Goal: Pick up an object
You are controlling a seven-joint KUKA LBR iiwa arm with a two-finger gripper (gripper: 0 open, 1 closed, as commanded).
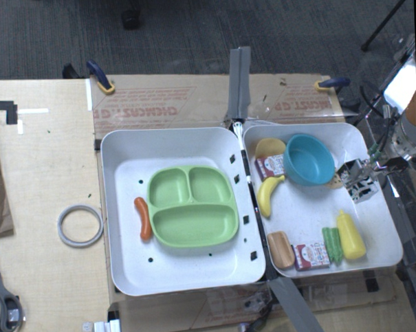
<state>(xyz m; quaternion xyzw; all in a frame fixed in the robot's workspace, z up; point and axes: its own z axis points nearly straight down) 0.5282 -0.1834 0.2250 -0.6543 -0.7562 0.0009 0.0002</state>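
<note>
We were looking at a robotics lab or test cell rather than any home or kitchen. The worktop (42,155) was plain pale board, with a sheet of printed cardboard (192,107) held to it by blue-and-yellow spring clamps (101,77). Two shallow white bins (121,221) sat side by side on it, joined along a grey metal rail (239,85). Their contents were toys: a green divided tray (193,206), a plastic banana (267,194) and a blue bowl (309,159). Dark carpet (188,25) lay beyond, cables and rig hardware (393,140) crowded the right side, and a roll of tape (80,224) lay loose on the board.
</note>
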